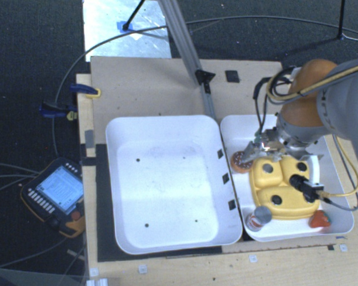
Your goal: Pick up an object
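Observation:
In the right bin (236, 127) lies a large yellow moulded piece (281, 188) with dark holes. At its left sits a round brown ring-shaped thing (240, 161) with pale specks. A small grey-capped object (260, 216) rests at the bin's front left, and a red object (319, 219) at the front right. A white strip (315, 170) lies along the yellow piece's right side. My gripper (262, 146) hangs low over the bin's back half, just above the yellow piece and right of the brown ring. The wrist hides its tips.
The left bin (163, 181) stands beside the right one, joined by black clips (225, 178). A teach pendant (55, 195) lies off the bench at left. A metal pole (184, 39) slants across the back. Cables (339, 192) loop beside the arm.

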{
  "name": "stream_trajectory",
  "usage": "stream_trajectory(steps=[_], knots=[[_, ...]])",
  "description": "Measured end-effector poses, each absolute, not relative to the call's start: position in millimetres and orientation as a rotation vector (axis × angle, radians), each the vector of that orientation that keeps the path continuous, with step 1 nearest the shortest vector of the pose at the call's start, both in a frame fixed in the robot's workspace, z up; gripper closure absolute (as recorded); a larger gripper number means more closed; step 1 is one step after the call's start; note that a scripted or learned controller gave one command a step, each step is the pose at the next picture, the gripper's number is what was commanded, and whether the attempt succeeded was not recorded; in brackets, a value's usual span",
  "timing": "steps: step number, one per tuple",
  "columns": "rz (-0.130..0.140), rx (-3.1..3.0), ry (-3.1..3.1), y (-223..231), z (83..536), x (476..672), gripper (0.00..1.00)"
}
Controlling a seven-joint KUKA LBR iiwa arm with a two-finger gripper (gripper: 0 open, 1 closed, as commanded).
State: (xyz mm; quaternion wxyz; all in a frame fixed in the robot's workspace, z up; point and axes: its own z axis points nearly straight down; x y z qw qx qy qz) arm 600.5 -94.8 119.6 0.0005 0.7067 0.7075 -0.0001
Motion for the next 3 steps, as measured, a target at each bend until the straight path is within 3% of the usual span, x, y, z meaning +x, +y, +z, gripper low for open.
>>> stream_trajectory(steps=[1,2,3], knots=[[0.004,2.216,2.222,-94,132,601.6,1.00],[0.007,2.213,2.223,-94,197,605.2,1.00],[0.005,2.214,2.224,-94,229,606.5,1.00]])
